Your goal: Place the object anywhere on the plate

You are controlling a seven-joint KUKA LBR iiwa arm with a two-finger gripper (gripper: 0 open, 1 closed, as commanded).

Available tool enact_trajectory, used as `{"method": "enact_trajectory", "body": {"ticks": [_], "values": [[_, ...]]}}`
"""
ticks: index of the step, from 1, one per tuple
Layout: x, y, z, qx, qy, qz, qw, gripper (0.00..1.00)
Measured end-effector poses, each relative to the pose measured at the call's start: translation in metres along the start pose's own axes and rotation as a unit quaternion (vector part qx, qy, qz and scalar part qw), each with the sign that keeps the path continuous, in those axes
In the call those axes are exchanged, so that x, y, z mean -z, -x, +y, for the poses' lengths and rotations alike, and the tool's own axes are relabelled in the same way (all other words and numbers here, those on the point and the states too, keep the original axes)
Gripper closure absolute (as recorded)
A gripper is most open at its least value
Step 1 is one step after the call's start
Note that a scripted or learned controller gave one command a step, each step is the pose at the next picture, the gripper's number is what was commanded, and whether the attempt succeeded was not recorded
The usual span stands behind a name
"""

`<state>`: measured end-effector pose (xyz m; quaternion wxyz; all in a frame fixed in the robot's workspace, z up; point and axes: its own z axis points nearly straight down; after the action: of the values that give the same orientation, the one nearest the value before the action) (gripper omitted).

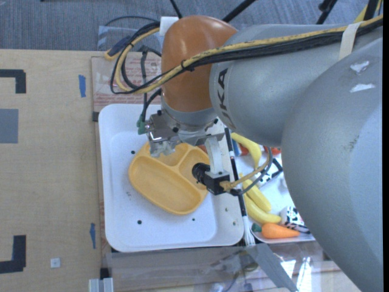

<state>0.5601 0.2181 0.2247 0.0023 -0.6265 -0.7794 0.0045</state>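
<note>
A yellow divided plate [165,184] lies in the left white bin [121,224], slightly tilted toward the lower right. My gripper [159,143] hangs under the orange wrist band, right over the plate's upper rim and its small top compartments. The metal gripper body hides what is beneath it, so I cannot tell whether anything is in its grasp. No loose object lies on the part of the plate that shows.
The right bin holds yellow bananas [260,207], an orange carrot [281,230] and a small black-and-white item [294,215]. The big grey arm covers most of that bin. A black cable fitting [205,176] hangs over the plate's right edge.
</note>
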Motion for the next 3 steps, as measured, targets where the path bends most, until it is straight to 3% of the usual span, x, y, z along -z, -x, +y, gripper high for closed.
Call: {"method": "enact_trajectory", "body": {"ticks": [1,2,3], "values": [[-0.002,0.063,-0.07,-0.025,0.002,0.001,0.9997,1.0],[-0.002,0.063,-0.07,-0.024,0.002,0.001,0.9997,0.0],[-0.032,0.078,-0.065,-0.048,0.001,0.001,0.9989,0.0]]}}
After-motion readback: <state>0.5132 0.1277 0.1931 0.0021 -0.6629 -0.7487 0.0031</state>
